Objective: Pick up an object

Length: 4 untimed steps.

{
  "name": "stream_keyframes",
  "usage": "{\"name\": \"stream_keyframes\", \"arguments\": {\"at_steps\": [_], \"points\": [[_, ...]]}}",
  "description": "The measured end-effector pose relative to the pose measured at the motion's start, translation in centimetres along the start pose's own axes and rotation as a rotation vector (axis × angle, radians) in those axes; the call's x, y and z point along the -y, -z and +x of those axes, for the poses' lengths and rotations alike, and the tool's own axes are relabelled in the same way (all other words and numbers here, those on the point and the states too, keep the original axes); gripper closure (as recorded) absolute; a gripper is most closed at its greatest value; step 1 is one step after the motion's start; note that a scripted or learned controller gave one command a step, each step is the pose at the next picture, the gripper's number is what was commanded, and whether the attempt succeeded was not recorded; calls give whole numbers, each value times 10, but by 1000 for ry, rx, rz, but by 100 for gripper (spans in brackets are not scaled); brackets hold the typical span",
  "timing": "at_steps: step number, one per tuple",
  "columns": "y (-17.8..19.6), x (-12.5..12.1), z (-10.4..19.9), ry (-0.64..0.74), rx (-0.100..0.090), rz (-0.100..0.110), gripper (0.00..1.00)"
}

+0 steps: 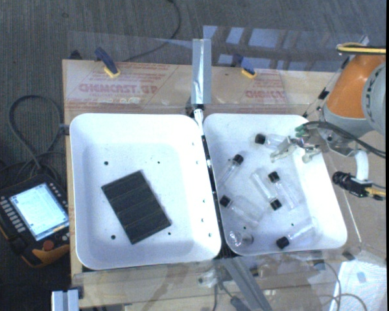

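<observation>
Bins sat side by side on the bench, and going from the left, a handheld control screen (31,220) lay on the floor beside it, lit up. Next came the left bin (91,135), which held one dark ribbed slab (135,206) lying flat and askew near its middle. The right bin (324,193) held a scatter of small clear vials (232,167) with black caps, lying on their sides at all angles and mostly apart from one another, likely tipped in loose so that any one could be picked. One vial (270,139) lay near the bin's upper right part, closest to the gripper (292,145), which hung low over that corner, reaching in from the right below the orange band (349,91). Whether it was open or closed could not be told, and nothing was plainly held.
</observation>
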<state>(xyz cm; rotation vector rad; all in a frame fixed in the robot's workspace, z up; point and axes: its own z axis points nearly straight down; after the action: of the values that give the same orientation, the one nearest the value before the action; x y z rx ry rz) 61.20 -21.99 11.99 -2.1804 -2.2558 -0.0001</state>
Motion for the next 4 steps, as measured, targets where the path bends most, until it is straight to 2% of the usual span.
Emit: {"name": "stream_keyframes", "arguments": {"at_steps": [1, 2, 3, 4], "points": [[-26, 44, 6, 22, -6, -8, 0], [-26, 44, 6, 22, -6, -8, 0], [-29, 57, 19, 73, 13, -19, 0], [-29, 19, 8, 98, -1, -15, 0]]}}
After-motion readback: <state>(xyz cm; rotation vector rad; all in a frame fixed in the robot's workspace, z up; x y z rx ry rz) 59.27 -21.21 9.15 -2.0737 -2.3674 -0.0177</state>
